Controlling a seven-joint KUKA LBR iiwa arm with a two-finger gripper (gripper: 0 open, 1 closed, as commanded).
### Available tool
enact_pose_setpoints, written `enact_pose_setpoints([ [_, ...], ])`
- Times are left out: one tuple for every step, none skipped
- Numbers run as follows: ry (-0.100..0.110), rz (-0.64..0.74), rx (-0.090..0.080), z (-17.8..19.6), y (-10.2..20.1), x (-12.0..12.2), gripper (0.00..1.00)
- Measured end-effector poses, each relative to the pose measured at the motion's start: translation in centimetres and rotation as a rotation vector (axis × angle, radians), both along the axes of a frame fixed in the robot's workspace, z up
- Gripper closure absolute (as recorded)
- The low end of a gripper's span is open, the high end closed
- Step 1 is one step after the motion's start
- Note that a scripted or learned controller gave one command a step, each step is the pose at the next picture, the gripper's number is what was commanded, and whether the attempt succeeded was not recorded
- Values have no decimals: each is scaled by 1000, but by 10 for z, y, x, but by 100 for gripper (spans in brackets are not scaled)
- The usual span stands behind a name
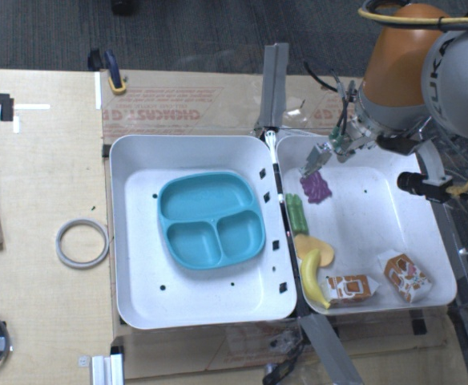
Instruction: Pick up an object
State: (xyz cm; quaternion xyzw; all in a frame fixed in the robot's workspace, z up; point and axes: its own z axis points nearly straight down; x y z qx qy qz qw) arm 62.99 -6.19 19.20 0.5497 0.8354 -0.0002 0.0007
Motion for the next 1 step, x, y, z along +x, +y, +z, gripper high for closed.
enact_pose_setpoints([
  [2, 144, 1, -1, 24, -48, 0],
])
